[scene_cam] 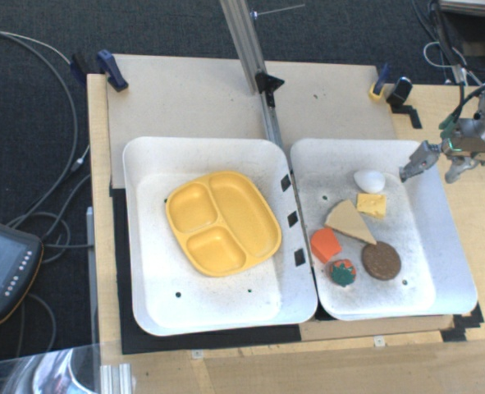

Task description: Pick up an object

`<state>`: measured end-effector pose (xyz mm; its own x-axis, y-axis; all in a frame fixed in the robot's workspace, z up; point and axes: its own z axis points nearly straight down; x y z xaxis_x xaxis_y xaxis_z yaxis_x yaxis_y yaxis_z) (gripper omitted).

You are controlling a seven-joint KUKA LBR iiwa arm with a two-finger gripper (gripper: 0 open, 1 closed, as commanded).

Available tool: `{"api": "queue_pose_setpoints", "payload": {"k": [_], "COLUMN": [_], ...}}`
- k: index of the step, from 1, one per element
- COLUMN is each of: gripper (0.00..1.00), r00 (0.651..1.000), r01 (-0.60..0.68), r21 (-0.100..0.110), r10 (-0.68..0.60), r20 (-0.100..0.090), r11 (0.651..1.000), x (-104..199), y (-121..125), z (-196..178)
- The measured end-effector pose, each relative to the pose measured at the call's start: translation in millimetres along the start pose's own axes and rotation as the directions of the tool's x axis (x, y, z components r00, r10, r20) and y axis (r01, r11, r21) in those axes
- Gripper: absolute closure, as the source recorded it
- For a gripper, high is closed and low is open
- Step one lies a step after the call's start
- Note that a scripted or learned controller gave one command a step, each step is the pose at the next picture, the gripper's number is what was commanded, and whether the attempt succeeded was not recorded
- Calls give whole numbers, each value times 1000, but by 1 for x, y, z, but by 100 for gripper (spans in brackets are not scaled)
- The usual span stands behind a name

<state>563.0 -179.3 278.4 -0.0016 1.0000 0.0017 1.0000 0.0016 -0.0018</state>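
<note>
The right bin (439,245) holds a white egg-like ball (369,180), a yellow cheese-like block (372,205), a tan wedge (350,222), an orange block (326,244), a small green and red piece (343,272) and a brown round cookie (382,262). My gripper (436,163) hangs at the right bin's upper right edge, to the right of the white ball. Its two fingers stand spread apart, with nothing between them.
The left bin (144,220) holds a yellow three-compartment tray (222,222). A metal pole (242,31) rises between the bins at the back. Blue clamps (111,68) sit at the bench corners. Cables and a pendant (4,269) lie on the floor at left.
</note>
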Motion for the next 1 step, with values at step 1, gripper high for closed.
{"api": "queue_pose_setpoints", "payload": {"k": [1], "gripper": [0], "r00": [1000], "r01": [0], "r21": [0], "r10": [0], "r20": [0], "r11": [1000], "x": [0], "y": [0], "z": [0]}}
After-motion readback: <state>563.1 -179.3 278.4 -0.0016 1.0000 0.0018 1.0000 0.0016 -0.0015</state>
